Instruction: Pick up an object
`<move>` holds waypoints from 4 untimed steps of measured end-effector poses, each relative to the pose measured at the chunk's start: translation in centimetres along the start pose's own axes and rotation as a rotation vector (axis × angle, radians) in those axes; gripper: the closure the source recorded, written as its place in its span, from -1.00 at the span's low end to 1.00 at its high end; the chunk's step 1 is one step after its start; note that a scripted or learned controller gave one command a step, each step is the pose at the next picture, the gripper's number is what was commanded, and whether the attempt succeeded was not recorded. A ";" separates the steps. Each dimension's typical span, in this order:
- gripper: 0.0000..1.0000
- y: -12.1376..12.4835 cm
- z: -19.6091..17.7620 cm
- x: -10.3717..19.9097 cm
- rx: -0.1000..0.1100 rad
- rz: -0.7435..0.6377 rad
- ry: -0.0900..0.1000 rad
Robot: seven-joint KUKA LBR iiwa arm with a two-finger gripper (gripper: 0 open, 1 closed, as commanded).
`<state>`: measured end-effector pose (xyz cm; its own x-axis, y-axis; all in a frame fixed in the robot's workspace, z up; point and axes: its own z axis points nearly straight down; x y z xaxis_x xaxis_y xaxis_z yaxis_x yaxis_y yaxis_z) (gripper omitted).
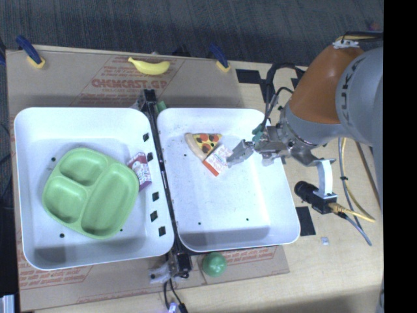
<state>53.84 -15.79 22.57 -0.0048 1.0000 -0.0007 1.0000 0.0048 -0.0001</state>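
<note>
Brown cardboard is lying under two white bins point(39, 240) on the bench, with a yellow banana point(149, 64) at its far edge and a green ball point(213, 263) at its near edge. The gripper point(236, 152) is reaching into the right bin beside a pizza slice point(203, 143) and a small packet point(216, 162), though whether its claw is clenched I cannot tell. A green divided plate point(88, 191) is sitting in the left bin, partly hiding a wrapper point(139, 167).

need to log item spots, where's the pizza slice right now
The pizza slice lies in the right bin, near its upper left, just left of the gripper.
</note>
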 end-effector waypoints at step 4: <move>-1.00 9.2 0.3 -4.4 -0.001 -0.002 0.000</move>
<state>63.02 -20.17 22.29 -0.0070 1.0000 -0.0008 1.0000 0.0070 0.0009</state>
